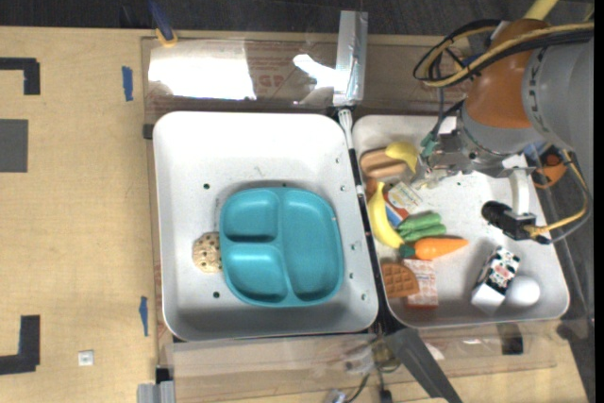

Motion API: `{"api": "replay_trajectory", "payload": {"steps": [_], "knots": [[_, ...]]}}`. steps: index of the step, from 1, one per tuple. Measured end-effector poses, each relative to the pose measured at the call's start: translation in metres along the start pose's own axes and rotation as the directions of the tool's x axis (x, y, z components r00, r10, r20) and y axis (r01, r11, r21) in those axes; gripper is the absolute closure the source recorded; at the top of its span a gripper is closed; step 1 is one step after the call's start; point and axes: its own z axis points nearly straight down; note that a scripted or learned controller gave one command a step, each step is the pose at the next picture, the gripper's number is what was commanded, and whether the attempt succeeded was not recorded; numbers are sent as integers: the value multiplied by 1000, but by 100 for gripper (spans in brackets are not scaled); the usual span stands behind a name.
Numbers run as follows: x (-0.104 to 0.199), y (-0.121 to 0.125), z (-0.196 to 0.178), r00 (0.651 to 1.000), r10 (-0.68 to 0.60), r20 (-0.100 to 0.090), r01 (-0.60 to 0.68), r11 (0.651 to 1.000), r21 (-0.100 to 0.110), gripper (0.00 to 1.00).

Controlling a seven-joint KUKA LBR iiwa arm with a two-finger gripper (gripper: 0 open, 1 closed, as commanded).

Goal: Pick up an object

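Gripper (pixel 436 167) low beside hot dog (pixel 381 164)

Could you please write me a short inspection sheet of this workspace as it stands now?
Surface: two white bins side by side, left bin and right bin, on a bench.
Job's things: in the right bin, banana, carrot, hot dog, waffle, green pods.
Clutter: teal divided plate and cookie in the left bin; small white cup in the right bin.
Gripper: gripper low over the right bin near the hot dog; grip unclear.
Cables: yellow and black cables looped at the arm.
Surroundings: cardboard with blue tape, clear panel behind.
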Motion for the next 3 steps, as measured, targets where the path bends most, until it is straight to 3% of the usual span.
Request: {"api": "replay_trajectory", "payload": {"steps": [1,2,3], "knots": [[0,0,1,1000,1,0,-1,1000,1,0],[58,28,-89,993,-117,-4,117,993,1,0],[7,47,-51,982,-190,-3,190,982,9,0]]}}
